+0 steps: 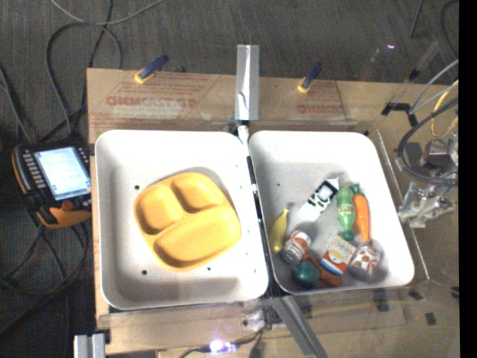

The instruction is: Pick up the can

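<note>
Can (297,246) (right bin (313,149)) lies well left of claw (426,207).

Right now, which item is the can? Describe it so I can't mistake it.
Look in the right bin, at the heap along its near edge. The can lies tilted at the heap's left end, right of the banana. It alone is a short cylinder with a red-and-white label.

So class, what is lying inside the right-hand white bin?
The right bin holds a banana, can, carrot, green bottle and small cartons. Whatever lies beneath the pile is hidden.
</note>
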`<state>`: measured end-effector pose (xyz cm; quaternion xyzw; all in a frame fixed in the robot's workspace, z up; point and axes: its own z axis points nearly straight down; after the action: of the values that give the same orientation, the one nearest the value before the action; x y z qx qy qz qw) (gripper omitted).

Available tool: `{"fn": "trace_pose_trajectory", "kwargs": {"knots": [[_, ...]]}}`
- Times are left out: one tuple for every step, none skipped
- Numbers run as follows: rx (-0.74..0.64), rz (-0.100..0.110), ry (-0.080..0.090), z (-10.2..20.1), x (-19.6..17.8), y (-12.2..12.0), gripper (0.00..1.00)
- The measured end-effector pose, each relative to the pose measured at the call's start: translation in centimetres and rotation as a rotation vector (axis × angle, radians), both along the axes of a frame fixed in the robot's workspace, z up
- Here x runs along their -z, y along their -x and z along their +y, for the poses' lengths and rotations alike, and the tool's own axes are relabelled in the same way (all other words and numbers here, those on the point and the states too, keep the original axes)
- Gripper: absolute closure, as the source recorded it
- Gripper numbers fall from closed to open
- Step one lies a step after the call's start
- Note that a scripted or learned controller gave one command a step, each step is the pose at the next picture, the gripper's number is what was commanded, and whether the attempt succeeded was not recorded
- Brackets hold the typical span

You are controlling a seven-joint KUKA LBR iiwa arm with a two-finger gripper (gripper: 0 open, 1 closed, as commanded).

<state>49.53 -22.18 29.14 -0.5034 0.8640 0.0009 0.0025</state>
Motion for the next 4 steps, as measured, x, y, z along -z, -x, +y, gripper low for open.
{"fn": "trace_pose_trajectory", "kwargs": {"knots": [[-0.023, 0.002, -0.001, 4.4, 3.0, 1.0, 1.0], [-0.124, -0.001, 0.001, 0.0, -4.0, 1.0, 1.0], [-0.124, -0.004, -0.004, 0.2, -4.9, 0.8, 1.0], [-0.412, 0.004, 0.0, 0.0, 1.2, 1.1, 1.0]]}}
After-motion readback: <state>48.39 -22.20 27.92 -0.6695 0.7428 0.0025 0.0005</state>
